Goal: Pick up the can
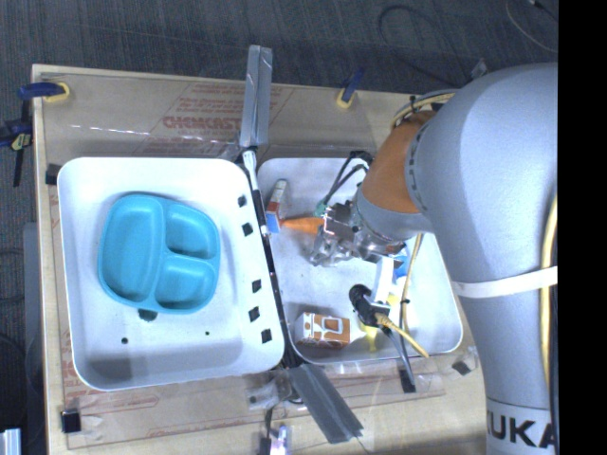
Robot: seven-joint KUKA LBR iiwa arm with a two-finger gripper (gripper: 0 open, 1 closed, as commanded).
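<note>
Small brown printed can (326,329) lies on side, 6 o'clock in right white bin (438,335). Metal pincer (327,246) hangs mid-bin, 12 o'clock from can, not touching; apart or together, cannot tell. Must drop lower toward can.

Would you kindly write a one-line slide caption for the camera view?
KUKA arm's pincer lowered into the right bin near a brown can; a blue divided tray fills the left bin.

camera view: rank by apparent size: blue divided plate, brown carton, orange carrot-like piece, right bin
1. Right bin, though the arm covers much of it.
2. Blue divided plate, in the left bin.
3. Brown carton, near the right bin's front edge.
4. Orange carrot-like piece; partly hidden by the gripper, so its rank against the carton is unsure.
</note>
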